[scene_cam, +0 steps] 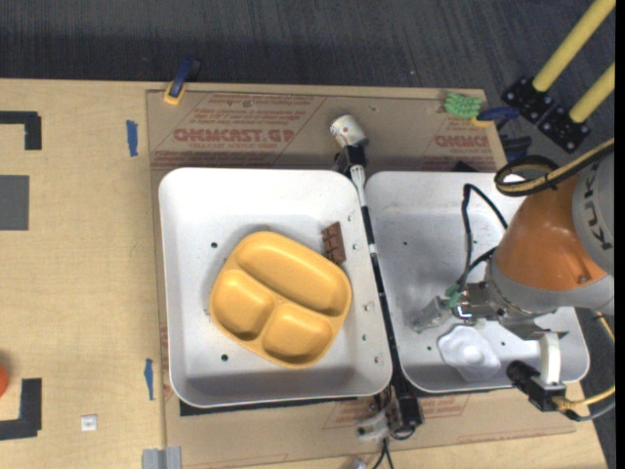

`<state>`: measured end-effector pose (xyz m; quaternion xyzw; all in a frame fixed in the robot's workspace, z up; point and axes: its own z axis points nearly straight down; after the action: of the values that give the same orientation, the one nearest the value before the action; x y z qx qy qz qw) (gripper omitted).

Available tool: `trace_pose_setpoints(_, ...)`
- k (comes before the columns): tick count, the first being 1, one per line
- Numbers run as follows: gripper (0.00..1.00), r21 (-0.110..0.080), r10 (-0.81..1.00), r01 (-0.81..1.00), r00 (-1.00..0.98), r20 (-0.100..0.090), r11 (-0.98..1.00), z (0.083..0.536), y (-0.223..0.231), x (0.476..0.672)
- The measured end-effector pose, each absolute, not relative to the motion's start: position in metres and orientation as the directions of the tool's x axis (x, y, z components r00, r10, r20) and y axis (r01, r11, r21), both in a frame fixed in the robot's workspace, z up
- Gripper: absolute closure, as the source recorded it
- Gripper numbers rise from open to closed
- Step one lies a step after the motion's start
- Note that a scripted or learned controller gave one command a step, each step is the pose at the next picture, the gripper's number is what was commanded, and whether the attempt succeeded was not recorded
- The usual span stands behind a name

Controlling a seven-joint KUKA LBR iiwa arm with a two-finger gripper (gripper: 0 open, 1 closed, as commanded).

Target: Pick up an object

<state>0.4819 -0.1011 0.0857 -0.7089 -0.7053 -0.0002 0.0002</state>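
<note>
Over the right bin (410,203), the arm (547,252) reaches in from the right with its gripper (444,311) low above the bin floor. Whether the fingers are spread or closed cannot be told; they are small and partly hidden under the wrist. A white object (467,350) lies just beside the gripper, toward the near wall of that bin, and nothing is seen held. The left bin (186,262) carries a yellow divided tray (281,297), with a small brown piece (332,242) near its right wall. Judged step: approach, grasp not yet made. Next move calls for centring over the white object, then closing and lifting.
</note>
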Motion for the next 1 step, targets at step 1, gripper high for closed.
trace_pose_setpoints(1, 0.0, 0.0, 0.979, 0.979, 0.202, 0.001, -0.202, 0.085, -0.0926, 0.4982)
